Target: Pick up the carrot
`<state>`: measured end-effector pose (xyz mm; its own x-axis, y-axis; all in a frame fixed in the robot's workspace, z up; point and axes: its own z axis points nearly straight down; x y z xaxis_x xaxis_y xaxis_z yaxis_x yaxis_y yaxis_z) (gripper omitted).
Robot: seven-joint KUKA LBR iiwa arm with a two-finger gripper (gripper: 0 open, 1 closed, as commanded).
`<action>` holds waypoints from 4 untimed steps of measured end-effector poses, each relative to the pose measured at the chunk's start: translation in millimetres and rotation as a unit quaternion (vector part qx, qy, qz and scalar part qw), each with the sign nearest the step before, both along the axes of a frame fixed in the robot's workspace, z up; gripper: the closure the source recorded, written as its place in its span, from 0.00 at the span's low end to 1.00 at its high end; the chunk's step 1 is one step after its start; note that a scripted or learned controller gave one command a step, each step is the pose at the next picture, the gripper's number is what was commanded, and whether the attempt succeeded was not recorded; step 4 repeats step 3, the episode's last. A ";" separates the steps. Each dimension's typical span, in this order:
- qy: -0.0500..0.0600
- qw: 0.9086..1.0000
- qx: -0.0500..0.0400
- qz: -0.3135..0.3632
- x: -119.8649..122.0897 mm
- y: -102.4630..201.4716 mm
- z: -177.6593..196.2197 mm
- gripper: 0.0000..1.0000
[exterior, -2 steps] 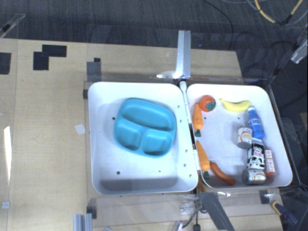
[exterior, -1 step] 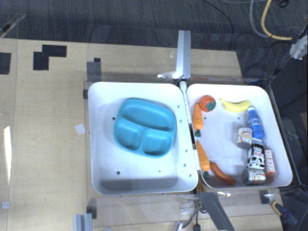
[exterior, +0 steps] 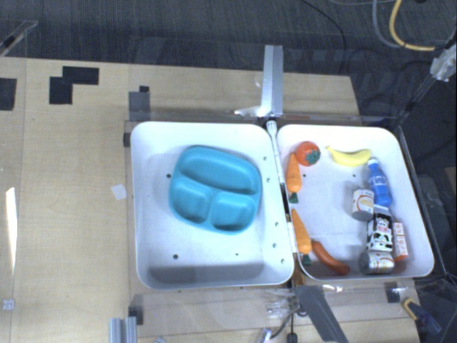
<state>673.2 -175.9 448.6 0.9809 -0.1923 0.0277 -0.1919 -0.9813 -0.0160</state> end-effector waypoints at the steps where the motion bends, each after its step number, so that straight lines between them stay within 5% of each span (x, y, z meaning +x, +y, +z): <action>1: -0.008 1.000 0.003 0.002 2.5 3.3 11.9 1.00; 2: -0.015 1.000 0.006 0.005 5.1 6.7 23.7 1.00; 3: -0.015 1.000 0.006 0.005 5.1 6.6 23.5 0.00; 4: -0.015 1.000 0.006 0.005 5.1 6.6 23.5 0.00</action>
